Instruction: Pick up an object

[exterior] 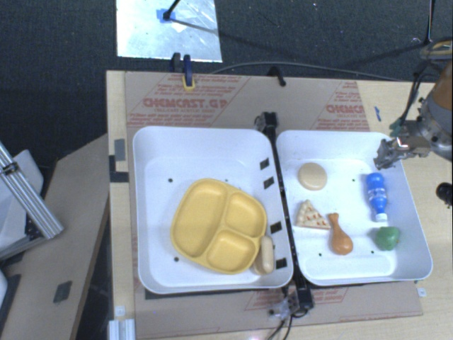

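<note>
I have the gripper (388, 154) at the far right corner of the right bin (354, 278), hanging over its rim. From this slant I cannot tell whether it is released or clenched; nothing shows in its grasp.

The task names no particular object, so I judge by nearness. Five things lie in the right bin: a blue bottle (376, 196), a green object (386, 238) just nearer than the bottle, a brown drumstick toy (340, 235), a triangular sandwich piece (311, 216) touching or almost touching the drumstick's thin end, and a round beige bun (312, 176) well to the left. In the left bin (152, 190) sit a yellow divided tray (219, 225) and a pale bread roll (265, 255) against the tray's near right edge.

The bottle is the closest candidate. It lies just near-side and slightly left of the gripper, on its side, with its long axis running far-to-near, roughly parallel to the bin's right wall, white cap at the near end. I would expect to come nearward and down, closing across its width from left and right. The bin wall stands close on the right, so clearance for that side looks tight.
</note>
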